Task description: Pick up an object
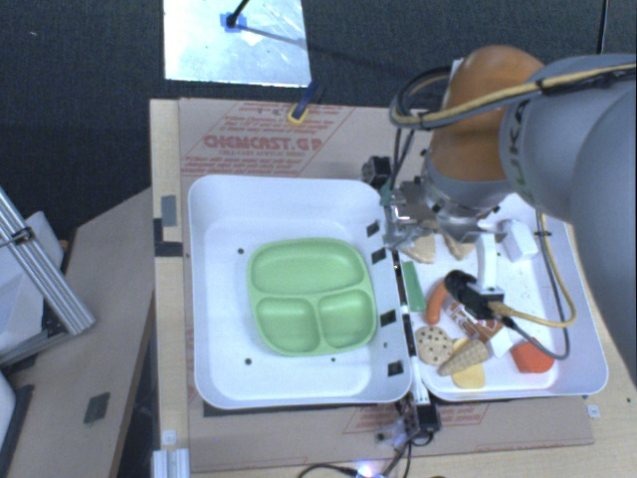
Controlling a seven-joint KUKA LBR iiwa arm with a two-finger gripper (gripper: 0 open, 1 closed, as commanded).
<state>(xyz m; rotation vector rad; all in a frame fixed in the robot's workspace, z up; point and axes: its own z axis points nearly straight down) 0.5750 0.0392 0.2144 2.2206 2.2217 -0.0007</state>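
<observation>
**A:** Where are the things to pick?

**B:** All in the right bin (589, 368). A tan bread-like wedge (422, 251) lies near its left wall, just beside the gripper (406, 223).

**A:** Is the gripper open or closed?

**B:** I cannot tell; the grey arm (572, 132) hangs over it.

**A:** What lies around the wedge?

**B:** Toward the front there is an orange sausage-shaped piece (435, 303), then a round cracker (432, 345). Beside the cracker is a waffle cone (468, 355) touching a yellow piece (471, 375). An orange-red piece (534, 358) sits further right. A green strip (411, 285) runs along the left wall.

**A:** And the other bin?

**B:** The left bin (214, 267) holds a green three-compartment tray (309, 297), lying flat at its middle.
</observation>
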